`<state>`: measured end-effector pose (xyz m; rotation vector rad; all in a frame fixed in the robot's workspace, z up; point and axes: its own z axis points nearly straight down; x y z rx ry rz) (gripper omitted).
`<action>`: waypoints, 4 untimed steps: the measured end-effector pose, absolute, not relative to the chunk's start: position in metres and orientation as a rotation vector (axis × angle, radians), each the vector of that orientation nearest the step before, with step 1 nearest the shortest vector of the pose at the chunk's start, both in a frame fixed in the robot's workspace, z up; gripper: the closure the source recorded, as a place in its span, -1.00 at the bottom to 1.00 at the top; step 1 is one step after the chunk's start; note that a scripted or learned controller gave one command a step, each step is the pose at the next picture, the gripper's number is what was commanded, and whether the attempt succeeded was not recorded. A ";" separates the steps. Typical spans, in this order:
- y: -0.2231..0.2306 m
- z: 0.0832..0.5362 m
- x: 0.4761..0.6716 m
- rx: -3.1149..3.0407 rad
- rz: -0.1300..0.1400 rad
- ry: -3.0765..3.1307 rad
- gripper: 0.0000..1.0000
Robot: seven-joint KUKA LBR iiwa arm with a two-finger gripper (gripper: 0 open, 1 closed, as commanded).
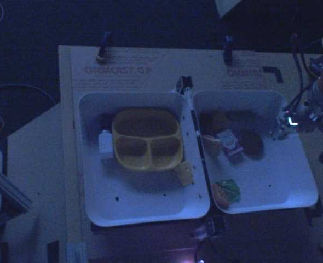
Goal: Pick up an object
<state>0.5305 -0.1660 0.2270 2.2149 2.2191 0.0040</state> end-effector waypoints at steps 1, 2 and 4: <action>-0.113 0.230 0.557 2.212 0.005 2.226 1.00; -0.051 0.224 0.570 2.212 0.005 2.229 1.00; 0.050 0.231 0.602 2.213 0.008 2.227 1.00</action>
